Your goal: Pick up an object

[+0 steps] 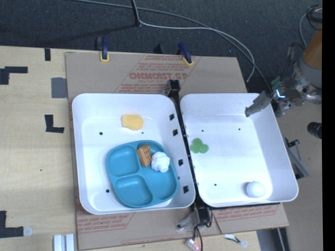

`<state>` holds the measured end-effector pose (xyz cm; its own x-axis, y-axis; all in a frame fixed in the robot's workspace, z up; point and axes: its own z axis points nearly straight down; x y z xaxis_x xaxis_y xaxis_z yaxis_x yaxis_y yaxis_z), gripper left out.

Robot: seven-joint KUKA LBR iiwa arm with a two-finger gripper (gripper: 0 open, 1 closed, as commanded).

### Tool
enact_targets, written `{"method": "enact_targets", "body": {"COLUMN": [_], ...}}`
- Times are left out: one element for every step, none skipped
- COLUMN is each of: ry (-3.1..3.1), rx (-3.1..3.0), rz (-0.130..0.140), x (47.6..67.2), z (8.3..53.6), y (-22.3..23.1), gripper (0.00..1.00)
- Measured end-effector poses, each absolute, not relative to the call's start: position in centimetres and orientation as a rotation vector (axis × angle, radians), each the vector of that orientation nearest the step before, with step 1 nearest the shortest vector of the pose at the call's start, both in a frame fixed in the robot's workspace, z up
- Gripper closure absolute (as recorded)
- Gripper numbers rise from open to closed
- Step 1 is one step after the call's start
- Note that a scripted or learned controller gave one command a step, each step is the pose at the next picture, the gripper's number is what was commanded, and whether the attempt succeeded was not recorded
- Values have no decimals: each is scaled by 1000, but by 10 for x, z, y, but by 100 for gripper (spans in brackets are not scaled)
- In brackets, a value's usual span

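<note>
I am seeing the grey two-finger gripper [260,106] hovering over the right white plastic bin's [272,135] far right corner; I cannot tell its state. A flat green piece [199,147] is lying by that bin's left wall, and a white ball [255,189] is sitting near its near right corner, both well apart from the gripper.

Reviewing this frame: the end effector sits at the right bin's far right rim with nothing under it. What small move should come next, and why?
Probably a short travel inward and toward the near side, over the right bin. The end effector sits by that bin's far right rim, above bare floor, while the nearest candidates, the green object and the white ball, lie apart in this bin. Either seems reachable before any descent.
</note>
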<state>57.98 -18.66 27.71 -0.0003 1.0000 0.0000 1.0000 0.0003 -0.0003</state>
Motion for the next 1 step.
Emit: {"method": "enact_targets", "body": {"ry": [-2218], "rx": [-2218], "rz": [5], "x": [584], "z": [216], "y": [-190], "gripper": [0]}}
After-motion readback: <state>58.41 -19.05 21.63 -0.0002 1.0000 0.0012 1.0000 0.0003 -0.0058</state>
